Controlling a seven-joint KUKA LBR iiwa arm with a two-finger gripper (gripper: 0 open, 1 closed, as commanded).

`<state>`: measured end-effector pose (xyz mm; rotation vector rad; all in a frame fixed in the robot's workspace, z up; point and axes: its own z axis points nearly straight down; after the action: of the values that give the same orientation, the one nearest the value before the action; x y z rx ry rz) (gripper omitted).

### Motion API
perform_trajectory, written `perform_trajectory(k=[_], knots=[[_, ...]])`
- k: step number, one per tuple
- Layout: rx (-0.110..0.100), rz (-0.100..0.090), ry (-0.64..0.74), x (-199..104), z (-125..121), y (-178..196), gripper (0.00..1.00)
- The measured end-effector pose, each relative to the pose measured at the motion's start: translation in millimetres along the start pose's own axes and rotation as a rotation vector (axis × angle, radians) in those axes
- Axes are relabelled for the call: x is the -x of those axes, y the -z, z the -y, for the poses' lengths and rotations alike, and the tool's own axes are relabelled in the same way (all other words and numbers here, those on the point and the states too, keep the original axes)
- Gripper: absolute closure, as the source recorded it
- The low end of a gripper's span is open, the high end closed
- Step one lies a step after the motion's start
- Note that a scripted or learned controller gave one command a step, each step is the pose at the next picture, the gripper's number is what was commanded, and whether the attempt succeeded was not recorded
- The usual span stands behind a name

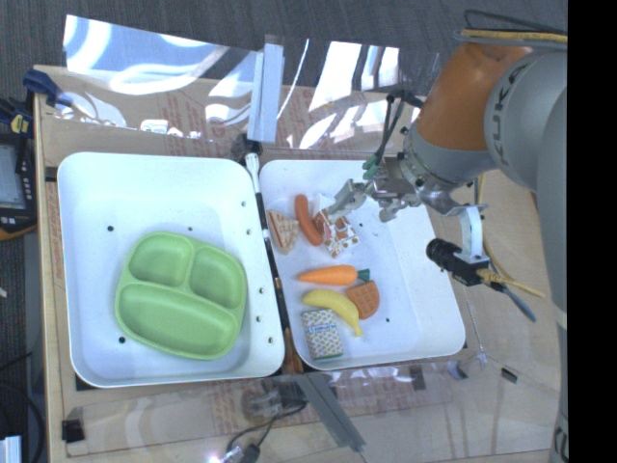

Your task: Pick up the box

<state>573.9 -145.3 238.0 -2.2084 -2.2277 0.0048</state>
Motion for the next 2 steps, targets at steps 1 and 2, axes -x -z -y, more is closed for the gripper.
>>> perform_trajectory(k=[1,2], knots=[[0.015,0.001,-0.391,7.0,18.1,-141.3,0.0],[-0.007,0.002,-0.104,38.4,-68.9,-146.0,0.0]])
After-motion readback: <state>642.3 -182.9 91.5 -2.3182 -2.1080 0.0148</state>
